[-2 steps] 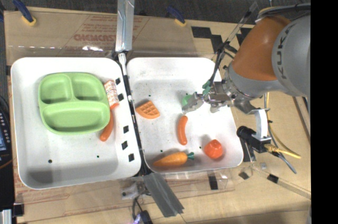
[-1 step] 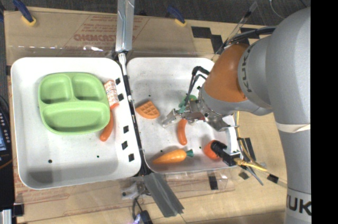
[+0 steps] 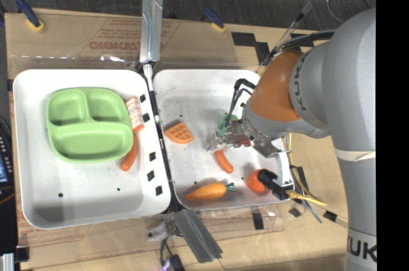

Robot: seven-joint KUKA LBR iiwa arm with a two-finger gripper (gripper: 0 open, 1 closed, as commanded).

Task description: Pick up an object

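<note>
Small orange-red sausage-shaped toy [image 3: 223,162] lies tilted on the floor of the right white shallow bin [image 3: 192,87], centre-right of frame, just below the tool [image 3: 227,139]. Tool sits low over the bin floor, tip close to the sausage's upper end; cannot tell if it touches or whether it's spread or pressed together, the metal parts blur into each other. Grey arm with orange band [image 3: 281,94] comes in from right edge, covering the bin's right side.

Same bin: orange waffle-shaped toy piece [image 3: 179,133] left of the tool, long orange plastic carrot with green stub [image 3: 206,192] near the lower wall, red-orange round toy with black part over it [image 3: 257,181] lower right.

Left white shallow bin [image 3: 29,154], left half of frame: green three-compartment plastic tray [image 3: 89,124], small white-and-red labelled packet [image 3: 134,111] at the tray's right edge, another orange-red sausage toy [image 3: 130,158] leaning by the tray's lower right corner.

Both bins rest on a brown cardboard-covered surface [image 3: 77,33]
</note>
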